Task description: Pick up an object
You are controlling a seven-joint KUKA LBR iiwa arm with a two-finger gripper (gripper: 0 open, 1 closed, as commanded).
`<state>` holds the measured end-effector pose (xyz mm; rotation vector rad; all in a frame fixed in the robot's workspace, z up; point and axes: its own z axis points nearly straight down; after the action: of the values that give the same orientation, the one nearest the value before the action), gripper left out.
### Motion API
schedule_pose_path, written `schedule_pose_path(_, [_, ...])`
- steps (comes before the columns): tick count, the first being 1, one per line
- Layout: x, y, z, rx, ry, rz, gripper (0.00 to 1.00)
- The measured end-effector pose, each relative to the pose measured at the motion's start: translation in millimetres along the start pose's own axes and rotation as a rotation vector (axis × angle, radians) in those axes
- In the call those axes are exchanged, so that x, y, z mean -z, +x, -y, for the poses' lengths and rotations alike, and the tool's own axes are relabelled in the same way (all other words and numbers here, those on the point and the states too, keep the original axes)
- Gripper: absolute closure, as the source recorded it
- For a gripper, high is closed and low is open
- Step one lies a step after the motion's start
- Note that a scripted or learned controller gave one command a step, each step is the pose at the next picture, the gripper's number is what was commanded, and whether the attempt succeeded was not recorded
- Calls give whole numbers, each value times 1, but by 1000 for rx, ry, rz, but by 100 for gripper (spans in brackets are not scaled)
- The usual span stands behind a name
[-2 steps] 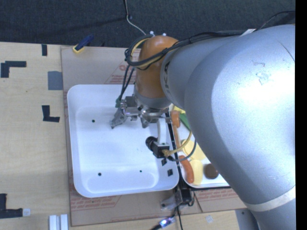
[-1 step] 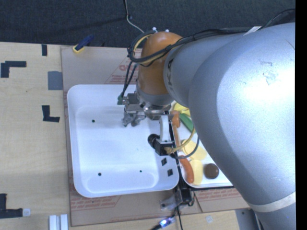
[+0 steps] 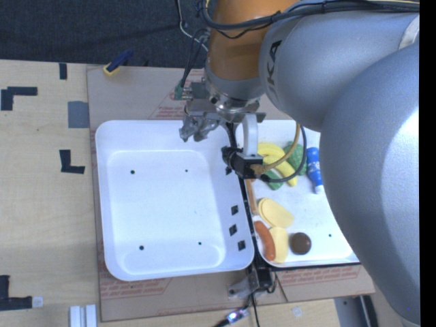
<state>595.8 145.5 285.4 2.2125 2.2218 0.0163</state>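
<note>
Toy foods [image 3: 276, 213] (mostly yellow) fill right bin [image 3: 327, 254].

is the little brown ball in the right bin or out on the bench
In the right bin. The brown ball rests on the bin's white floor near its front edge, beside an orange sausage-shaped piece.

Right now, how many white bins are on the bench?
2. The left bin sits in the middle of the view. The right bin adjoins it on the right, partly covered by the arm, and holds the small objects; more of those may be hidden under the arm.
</note>
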Motion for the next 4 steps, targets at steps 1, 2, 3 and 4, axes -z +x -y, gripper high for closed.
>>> schedule_pose_path(1, [64, -10, 37, -2, 7, 1, 100])
schedule_pose_path(2, [170, -63, 22, -7, -1, 3, 100])
schedule_pose_path(3, [255, -65, 22, -1, 2, 2, 100])
schedule_pose_path(4, [84, -3, 63, 3, 31, 6, 100])
